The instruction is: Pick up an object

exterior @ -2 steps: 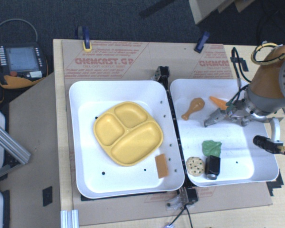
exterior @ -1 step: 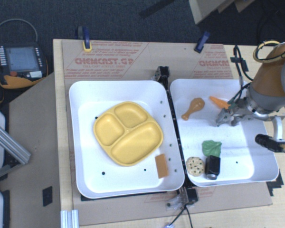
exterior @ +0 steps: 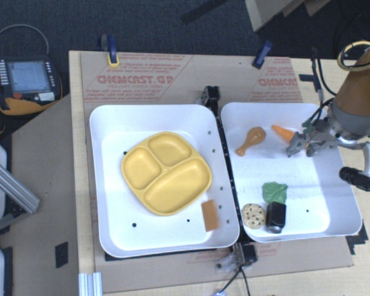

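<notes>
In the right bin [exterior: 320, 224], toward its far side, an orange carrot-like wedge [exterior: 283, 132] lies just left of the gripper [exterior: 301, 145], and to my eye it is the likeliest object for the pick. The jaws appear spread, with nothing between them; their dark tips point left and down, close above the bin floor beside the wedge's near end. To do this well, I judge the gripper should shift slightly far and left so the wedge sits squarely between the tips, then close across its narrow width, not along its length. A tan toy drumstick [exterior: 251, 140] rests a little farther left, apart from the wedge, so it should not interfere. Along the near edge sit a green crumpled piece [exterior: 274, 192], a round speckled cookie [exterior: 253, 215] and a black block [exterior: 275, 217], the cookie and block touching. The left bin [exterior: 105, 165] holds a yellow divided plate [exterior: 166, 173] and a small brown block [exterior: 209, 215]. Whether the tips touch the floor is hard to make out, and the arm is cut off at the right.
</notes>
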Motion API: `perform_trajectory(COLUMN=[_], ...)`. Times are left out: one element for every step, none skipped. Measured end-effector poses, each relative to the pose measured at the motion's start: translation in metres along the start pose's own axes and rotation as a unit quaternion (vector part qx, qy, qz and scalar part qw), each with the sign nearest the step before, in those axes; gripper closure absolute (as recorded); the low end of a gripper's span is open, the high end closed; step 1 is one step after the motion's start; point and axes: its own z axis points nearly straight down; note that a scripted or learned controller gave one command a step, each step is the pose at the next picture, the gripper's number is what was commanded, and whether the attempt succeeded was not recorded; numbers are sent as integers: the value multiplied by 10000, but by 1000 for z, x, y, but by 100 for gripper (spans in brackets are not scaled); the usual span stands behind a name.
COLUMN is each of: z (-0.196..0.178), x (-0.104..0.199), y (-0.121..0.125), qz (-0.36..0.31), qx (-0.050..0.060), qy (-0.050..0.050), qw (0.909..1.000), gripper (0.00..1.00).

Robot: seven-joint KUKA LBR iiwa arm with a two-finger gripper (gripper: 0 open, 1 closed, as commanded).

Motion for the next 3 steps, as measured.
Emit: perform_trajectory(z=[-61, -110, -94], x=[-1, -1, 48], y=[2, 3, 11], qz=[-2, -4, -24], qx=[-20, -11, 34], qy=[-8, -7, 18], qw=[10000, 10000, 10000], gripper=[100, 100, 100])
